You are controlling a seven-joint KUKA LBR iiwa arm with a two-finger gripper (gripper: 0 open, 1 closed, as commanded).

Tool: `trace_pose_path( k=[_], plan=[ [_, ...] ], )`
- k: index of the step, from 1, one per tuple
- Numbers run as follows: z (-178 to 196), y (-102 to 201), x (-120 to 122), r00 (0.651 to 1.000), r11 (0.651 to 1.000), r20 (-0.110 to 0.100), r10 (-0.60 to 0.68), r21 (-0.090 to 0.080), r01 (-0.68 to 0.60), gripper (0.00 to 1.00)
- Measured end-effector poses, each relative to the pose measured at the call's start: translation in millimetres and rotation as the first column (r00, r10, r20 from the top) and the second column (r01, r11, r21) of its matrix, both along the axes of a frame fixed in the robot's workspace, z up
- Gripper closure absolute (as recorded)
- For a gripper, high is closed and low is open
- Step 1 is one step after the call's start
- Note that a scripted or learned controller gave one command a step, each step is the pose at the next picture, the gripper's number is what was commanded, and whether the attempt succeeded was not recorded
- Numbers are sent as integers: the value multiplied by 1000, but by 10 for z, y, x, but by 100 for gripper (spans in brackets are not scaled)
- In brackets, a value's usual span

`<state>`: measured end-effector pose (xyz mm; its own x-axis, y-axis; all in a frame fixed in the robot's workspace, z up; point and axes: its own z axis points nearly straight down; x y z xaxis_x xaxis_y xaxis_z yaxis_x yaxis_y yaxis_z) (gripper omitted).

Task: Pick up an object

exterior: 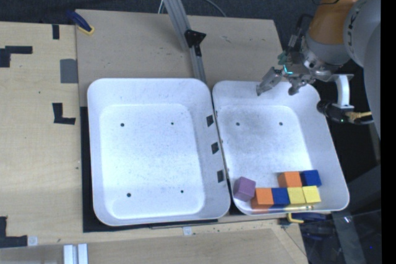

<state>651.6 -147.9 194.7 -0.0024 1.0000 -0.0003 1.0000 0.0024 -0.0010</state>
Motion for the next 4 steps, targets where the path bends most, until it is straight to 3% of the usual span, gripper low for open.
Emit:
trace_pose_path(
  k=[2,3,4],
  plan=[
    [-1071,541,153,1000,1000,-7,0,1,0,0],
    [26,952,-280,1000,1000,6,2,2,-2,0],
    [-32,1263,-129,1000,1000,0,3,1,-3,0]
  ],
)
